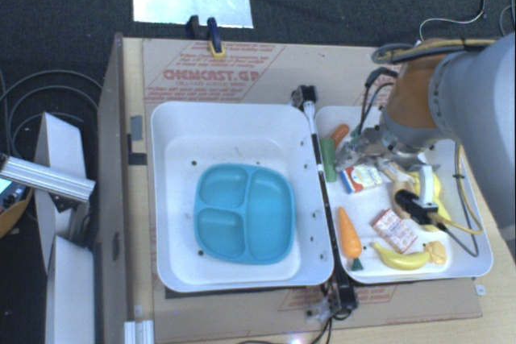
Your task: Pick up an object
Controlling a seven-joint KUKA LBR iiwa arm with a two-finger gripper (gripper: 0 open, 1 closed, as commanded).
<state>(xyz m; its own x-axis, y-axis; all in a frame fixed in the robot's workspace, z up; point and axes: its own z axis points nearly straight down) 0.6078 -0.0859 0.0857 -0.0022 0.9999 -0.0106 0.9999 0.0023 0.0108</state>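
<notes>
1. Just below the claw, inside the right bin: a small white packet with blue and red print, lying flat near that bin's left wall.
2. Cannot tell from this slant whether the claw is spread or pressed together, nor whether it touches the white packet.
3. Left of the packet, against the wall: a green stick lying lengthwise, with a small orange piece just beyond its far end.
4. Toward the near edge from the packet: a carrot, narrow tip pointing to the far side, green stub at the near side.
5. Right of the carrot, close beside it: a red-and-white box, turned at a slant.
6. Just nearer than the box: a banana lying along the near wall, its right end next to a pale yellow lump.
7. Right of the packet: a yellow item, partly hidden and too unclear to identify.
8. Over the right bin's far half, reaching in from the right: the grey arm with its orange band.
9. Beside it, the left bin, holding a blue divided plate with three compartments, set flat near the middle.
10. Beneath both bins: a tabletop lined with cardboard bearing red lettering.
</notes>
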